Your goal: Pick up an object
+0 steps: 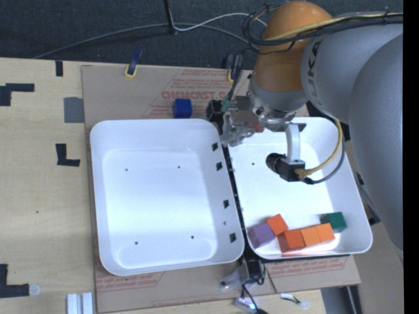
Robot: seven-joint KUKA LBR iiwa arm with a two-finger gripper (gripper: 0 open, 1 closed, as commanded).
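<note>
Both bins (157, 136) — smooth, glossy white plastic. Sheet (196, 93) beneath — matt brown cardboard. Table (39, 195): pale wood-look surface. Arm (366, 64) casing smooth, satin grey.

End effector (230, 131) hangs over right bin's (347, 175) far-left corner.

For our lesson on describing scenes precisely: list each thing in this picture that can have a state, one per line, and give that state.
Left white plastic bin: upright, flat on the bench.
Right white plastic bin: upright, holds the blocks at its near edge.
Purple block: lying in the right bin.
Small orange block: lying tilted beside the purple one.
Two larger orange blocks: side by side, touching.
Green block: lying by the orange ones.
Blue cube: outside the bins, on cardboard.
</note>
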